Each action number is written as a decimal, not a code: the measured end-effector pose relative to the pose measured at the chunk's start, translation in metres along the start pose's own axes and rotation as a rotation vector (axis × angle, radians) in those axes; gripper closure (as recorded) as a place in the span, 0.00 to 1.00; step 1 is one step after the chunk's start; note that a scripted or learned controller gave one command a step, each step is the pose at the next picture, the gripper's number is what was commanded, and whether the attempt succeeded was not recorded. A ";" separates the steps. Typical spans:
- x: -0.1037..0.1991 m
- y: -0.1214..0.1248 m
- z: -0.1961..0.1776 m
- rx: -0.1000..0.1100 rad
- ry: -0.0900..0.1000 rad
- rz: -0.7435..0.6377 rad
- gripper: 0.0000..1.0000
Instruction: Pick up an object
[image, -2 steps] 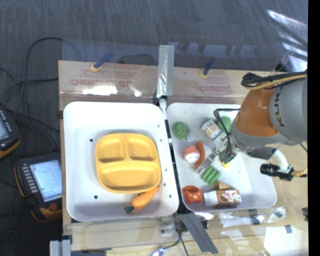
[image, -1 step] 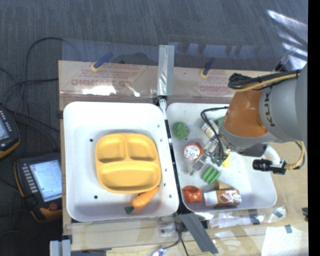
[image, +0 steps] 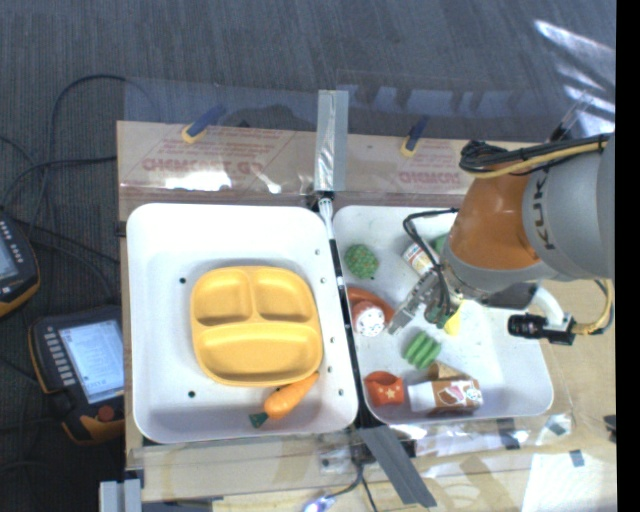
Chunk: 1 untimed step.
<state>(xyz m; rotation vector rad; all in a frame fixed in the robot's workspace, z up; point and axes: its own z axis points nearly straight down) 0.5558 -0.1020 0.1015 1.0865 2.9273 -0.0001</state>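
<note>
At the bottom of the frame, in the right bin (image: 520, 395), one brown box (image: 452, 394) lies on its side. Its long side runs left to right. One small red cup (image: 383, 388) touches its left end. Across the wall, in the left bin (image: 150, 330), one orange carrot (image: 290, 397) lies low down. Its long side runs slanted, with the fat end up and to the right and the green tip down and to the left. The fat end touches the one yellow tray (image: 257, 323). The tray has three parts and sits in the middle of the left bin.

A bit higher in the right bin, one ridged green thing (image: 421, 349) lies slanted, running from lower left to upper right. To its left, by the wall between the bins, sits one red and white round thing (image: 366, 316). The gripper (image: 428, 297) is low over the middle of the right bin, just above the ridged green thing. I cannot tell if it is shut or not, or if it holds anything. A small yellow bit (image: 452, 321) peeks out beside it.

Higher up, one bumpy green ball (image: 361, 261) sits near the wall. One small white jar (image: 418, 258) is to its right, partly under the arm (image: 500, 225). There are two white bins in all.
</note>
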 end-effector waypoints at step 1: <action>0.000 0.000 0.000 0.000 0.000 0.000 0.00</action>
